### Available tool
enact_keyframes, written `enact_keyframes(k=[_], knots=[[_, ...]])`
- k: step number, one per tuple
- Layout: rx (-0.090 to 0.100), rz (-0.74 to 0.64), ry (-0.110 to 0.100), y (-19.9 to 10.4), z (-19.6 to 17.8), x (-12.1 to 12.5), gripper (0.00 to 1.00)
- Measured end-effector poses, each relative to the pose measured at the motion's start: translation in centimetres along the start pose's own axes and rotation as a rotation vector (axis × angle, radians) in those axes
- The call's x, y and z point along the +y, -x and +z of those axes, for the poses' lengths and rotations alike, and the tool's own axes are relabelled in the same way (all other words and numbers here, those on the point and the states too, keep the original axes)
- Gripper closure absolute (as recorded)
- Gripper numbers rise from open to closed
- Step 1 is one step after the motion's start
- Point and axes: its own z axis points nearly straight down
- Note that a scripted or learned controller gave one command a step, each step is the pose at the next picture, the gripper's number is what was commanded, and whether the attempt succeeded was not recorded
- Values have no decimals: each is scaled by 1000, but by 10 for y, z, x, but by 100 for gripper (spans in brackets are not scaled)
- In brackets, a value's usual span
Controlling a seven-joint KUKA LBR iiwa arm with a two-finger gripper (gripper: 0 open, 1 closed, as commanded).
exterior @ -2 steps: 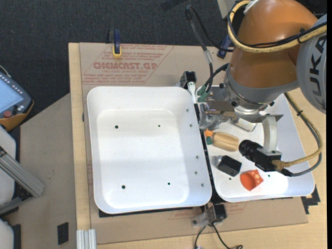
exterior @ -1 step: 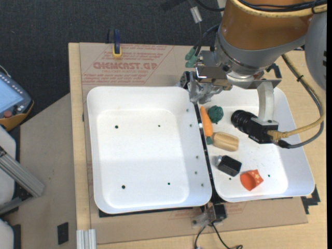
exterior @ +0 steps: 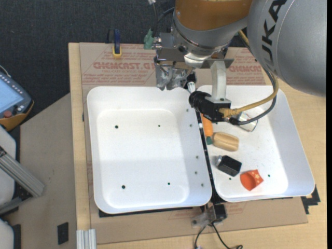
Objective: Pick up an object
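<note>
Above left bin's [exterior: 140, 154] 1 o'clock corner: hand [exterior: 170, 79], grip state cannot be told | right bin [exterior: 282, 139], 9 o'clock: wooden block [exterior: 226, 141] | 8 o'clock: black box [exterior: 229, 165] | 6 o'clock: red piece [exterior: 251, 180]

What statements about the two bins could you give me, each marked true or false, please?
1. The red object lies in the right bin. True.
2. The pincer is near the far rim of the left bin. True.
3. The black block lies in the left bin. False: it lies in the right bin, beside the wooden block.
4. The wooden block rests on the red object. False: they lie apart.
</note>
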Motion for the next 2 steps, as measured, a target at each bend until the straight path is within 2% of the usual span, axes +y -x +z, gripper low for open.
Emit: enact_keyframes(k=[1,2], knots=[[6,-1,15,-45,-149,18,100],[-2,3,-4,-42,-139,18,0]])
